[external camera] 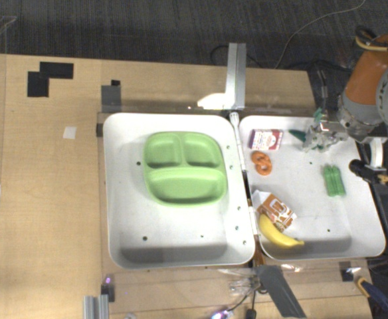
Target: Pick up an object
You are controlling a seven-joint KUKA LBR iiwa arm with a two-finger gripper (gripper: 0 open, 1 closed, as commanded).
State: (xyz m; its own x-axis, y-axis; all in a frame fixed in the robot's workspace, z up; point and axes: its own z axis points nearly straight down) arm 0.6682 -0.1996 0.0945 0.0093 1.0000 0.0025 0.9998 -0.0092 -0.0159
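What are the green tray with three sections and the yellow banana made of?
The green divided tray looks like moulded plastic: one even colour, rounded edges, a dull sheen. The yellow banana could be real or a plastic toy; its smooth skin doesn't settle it from this camera view.

In the right bin lie a yellow curved banana (279, 232) beside an orange-brown snack packet (277, 211), an orange ring-shaped pretzel (262, 163), a purple-white small carton (266, 139) — and a green ribbed cylinder (333, 180).

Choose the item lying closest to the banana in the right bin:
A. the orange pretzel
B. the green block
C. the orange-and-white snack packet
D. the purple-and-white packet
C: the orange-and-white snack packet lies right against the banana near the right bin's front-left corner.
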